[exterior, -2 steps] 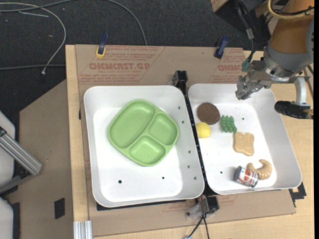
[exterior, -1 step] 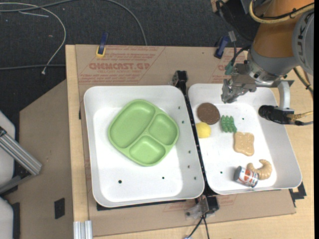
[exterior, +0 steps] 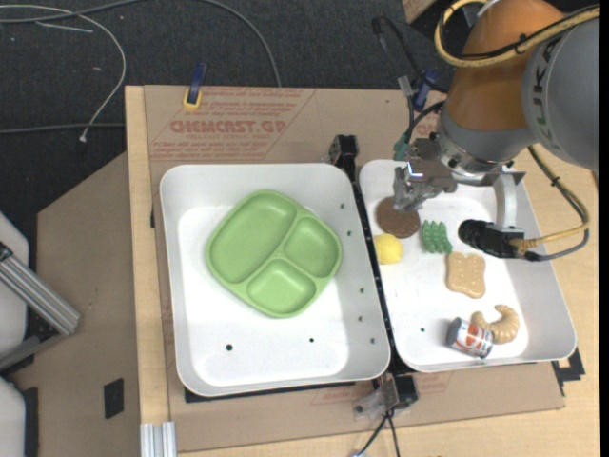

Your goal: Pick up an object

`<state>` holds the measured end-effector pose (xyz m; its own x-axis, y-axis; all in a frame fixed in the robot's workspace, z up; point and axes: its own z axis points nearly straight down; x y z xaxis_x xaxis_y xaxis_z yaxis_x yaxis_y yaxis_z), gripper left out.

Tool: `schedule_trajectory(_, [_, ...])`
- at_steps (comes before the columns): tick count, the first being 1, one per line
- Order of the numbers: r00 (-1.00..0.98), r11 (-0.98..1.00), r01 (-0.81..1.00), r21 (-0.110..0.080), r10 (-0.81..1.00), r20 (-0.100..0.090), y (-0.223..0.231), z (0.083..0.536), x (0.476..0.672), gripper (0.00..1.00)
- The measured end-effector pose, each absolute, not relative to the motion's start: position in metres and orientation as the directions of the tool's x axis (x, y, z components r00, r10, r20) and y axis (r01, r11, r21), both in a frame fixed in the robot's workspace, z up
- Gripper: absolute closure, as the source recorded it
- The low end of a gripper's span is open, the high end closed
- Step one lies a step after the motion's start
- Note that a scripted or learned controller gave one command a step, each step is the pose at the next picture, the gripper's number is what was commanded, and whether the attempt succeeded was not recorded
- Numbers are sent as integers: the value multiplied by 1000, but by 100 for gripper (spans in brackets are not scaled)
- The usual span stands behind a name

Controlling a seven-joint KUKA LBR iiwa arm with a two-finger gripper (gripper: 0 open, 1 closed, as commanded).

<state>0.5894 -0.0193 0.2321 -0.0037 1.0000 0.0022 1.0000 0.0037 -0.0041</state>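
In the right bin (exterior: pixel 561 327), nearest the camera, lay a small can (exterior: pixel 469 337) and a croissant (exterior: pixel 504 322). Farther in, the brown disc (exterior: pixel 398 221) sat directly beneath the gripper (exterior: pixel 409 196), touching its tips. The jaw state could not be determined; no grasp was evident.

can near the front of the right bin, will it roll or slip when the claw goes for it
The can lies on its side, so a nudge would probably roll it. The croissant rests against it and may block rolling that way. Its smooth, rounded wall looks slippery, so a grip across the curve might slide off; it is likely stiff.
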Motion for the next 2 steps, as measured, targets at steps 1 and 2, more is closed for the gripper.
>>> schedule_trajectory(1, [-3,3,1000,-2,1000,2,30,233,588,100])
schedule_trajectory(2, [-5,5,1000,-3,1000,2,73,236,577,100])
